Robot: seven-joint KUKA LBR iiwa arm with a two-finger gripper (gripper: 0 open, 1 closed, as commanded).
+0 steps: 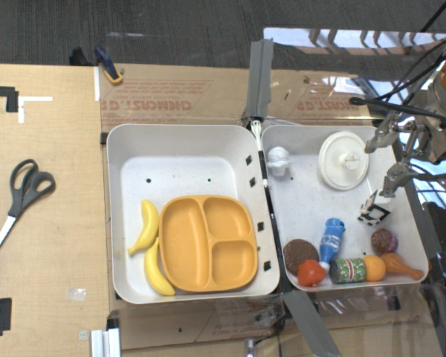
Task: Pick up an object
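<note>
A: Start at the left. What lies there?

B: Scissors [21, 192] on the bench, outside the bins. Then the left bin [180, 141] holds two bananas [148, 229] beside an orange divided tray [207, 242].

A: And the right bin [297, 199]?

B: A white lid [343, 160] at the far side. Along the near edge sit a brown disc [299, 253], a red tomato [311, 273], a blue bottle [331, 238], a green can [348, 270] and an orange drumstick-shaped toy [396, 266]. All of them rest on the bin floor.

A: So nothing is lifted?

B: I judge not. The gripper [390, 181] hangs at the right side of that bin, above a small black-and-white piece [372, 213]. Whether its fingers are parted or closed, I cannot tell.

A: What is left, then?

B: The descent, the grasp and the lift, by my reading.
</note>
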